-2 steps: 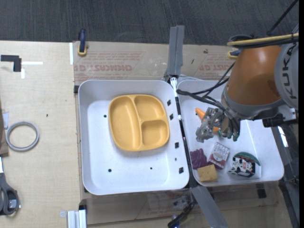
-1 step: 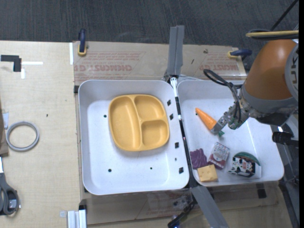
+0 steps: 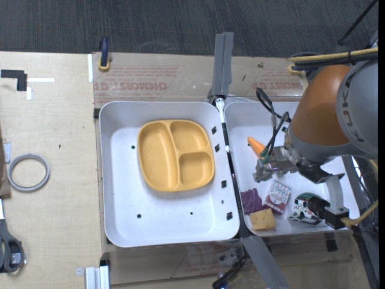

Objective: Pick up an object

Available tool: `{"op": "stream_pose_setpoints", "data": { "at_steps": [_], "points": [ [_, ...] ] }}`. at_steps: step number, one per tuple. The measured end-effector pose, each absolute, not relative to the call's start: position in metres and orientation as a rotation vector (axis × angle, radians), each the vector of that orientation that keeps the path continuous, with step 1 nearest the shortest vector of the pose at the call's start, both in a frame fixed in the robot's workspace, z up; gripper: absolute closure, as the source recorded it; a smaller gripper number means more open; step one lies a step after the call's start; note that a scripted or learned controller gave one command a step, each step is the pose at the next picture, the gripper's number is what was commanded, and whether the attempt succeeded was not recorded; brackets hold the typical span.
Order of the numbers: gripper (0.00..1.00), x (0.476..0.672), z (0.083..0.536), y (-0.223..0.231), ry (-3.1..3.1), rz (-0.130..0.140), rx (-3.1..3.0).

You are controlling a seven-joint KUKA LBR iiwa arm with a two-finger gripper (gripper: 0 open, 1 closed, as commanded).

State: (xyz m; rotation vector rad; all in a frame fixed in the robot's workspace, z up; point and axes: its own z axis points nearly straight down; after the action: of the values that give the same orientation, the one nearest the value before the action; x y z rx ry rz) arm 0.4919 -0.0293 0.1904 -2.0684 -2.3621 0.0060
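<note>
The right bin (image 3: 240, 116) holds several small items. An orange carrot-shaped piece (image 3: 255, 144) lies near its left wall. Toward the front are a purple bunch (image 3: 250, 200), a tan block (image 3: 262, 220), a red and white packet (image 3: 278, 195) and a black, white and green object (image 3: 305, 209). My gripper (image 3: 264, 168) hangs low in this bin, just below the carrot piece and above the packet. The grey arm and its orange band (image 3: 322, 116) cover the bin's right half. I see nothing held in the gripper.
The left bin (image 3: 117, 221) carries a yellow divided plate (image 3: 176, 155). On the wooden bench to the left lie a grey tape ring (image 3: 27, 172) and scissors (image 3: 8, 253). Cables (image 3: 271, 116) trail beside the arm.
</note>
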Motion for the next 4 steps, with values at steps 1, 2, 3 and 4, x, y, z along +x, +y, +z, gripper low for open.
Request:
{"op": "stream_pose_setpoints", "data": {
  "at_steps": [1, 2, 3, 4],
  "points": [
    [0.0, 0.492, 0.19, -0.029, -2.362, 0.007, -2.069],
    [0.0, 0.542, 0.175, -0.099, -2.328, 0.006, -2.108],
    [0.0, 0.581, 0.091, -0.116, -2.1, 0.005, -2.336],
    [1.0, 0.581, 0.099, -0.117, -2.103, 0.011, -2.333]
  ]
}}
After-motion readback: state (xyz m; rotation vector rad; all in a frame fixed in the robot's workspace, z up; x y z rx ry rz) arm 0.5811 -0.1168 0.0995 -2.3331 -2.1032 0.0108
